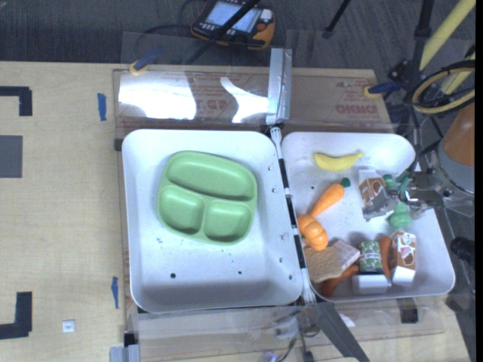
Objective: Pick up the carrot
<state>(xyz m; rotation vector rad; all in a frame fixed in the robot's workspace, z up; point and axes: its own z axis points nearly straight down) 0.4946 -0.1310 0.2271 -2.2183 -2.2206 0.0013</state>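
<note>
The carrot lies slanted in the middle of the right bin, with its green tip pointing up and right. My gripper hangs over the right side of that bin, well to the right of the carrot and apart from it. A brown packet lies between the gripper and the carrot. Just below the gripper sits a small green piece.
The right bin also holds a banana at the back, an orange fruit, a slice of toast, a green can and a small carton. A green divided plate rests in the left bin.
</note>
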